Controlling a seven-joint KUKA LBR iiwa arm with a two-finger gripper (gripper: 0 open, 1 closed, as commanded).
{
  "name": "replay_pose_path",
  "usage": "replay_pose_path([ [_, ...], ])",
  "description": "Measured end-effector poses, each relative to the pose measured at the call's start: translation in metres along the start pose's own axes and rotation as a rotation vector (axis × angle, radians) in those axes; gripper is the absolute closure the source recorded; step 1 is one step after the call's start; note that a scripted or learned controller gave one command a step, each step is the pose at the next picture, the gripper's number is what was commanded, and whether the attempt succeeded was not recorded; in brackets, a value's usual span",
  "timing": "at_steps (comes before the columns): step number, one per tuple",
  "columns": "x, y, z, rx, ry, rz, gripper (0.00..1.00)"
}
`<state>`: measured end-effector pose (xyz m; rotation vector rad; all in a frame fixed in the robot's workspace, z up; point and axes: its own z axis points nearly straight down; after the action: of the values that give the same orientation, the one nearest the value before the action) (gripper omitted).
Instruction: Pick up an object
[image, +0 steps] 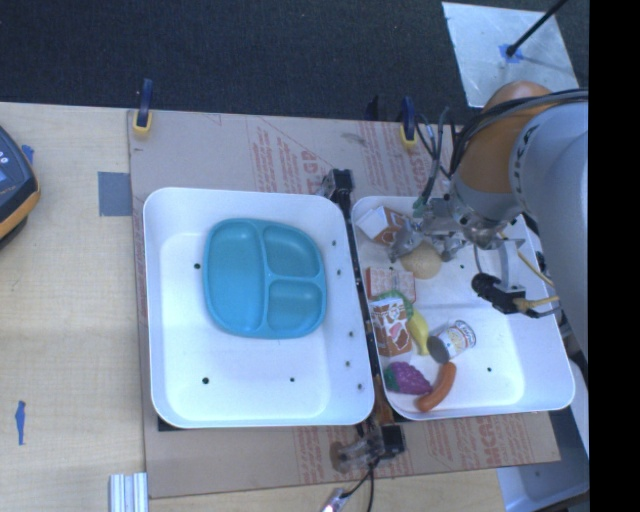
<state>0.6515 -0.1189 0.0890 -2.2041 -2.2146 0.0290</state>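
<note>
My gripper (412, 243) hangs low over the far left part of the right bin (520, 385), its fingers down among the items there. Right beside it lie a pale round potato-like thing (427, 264) and a brown-and-white piece (369, 226). Nearer the front of that bin are a snack packet (391, 322), a yellow banana (418, 330), a small tin can (452, 340), purple grapes (407, 377) and a red-orange sausage (437, 387). The arm's wrist covers the fingertips, so what lies between them is hidden.
The left bin (180, 390) holds a blue divided plate (265, 277). A black clip part (497, 292) of the arm hangs over the right bin's middle. Clamps stand at the cardboard's far corners, and a dark device (15, 185) sits at the bench's left edge.
</note>
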Motion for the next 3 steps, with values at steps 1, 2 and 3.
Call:
replay_pose_path([
  [1, -0.037, 0.001, 0.0, -0.004, 0.005, 0.0, 0.0],
  [2, -0.025, -0.092, 0.0, -0.021, 0.001, 0.001, 0.0],
  [3, 0.02, -0.046, -0.002, -0.025, -0.003, 0.0, 0.0],
])
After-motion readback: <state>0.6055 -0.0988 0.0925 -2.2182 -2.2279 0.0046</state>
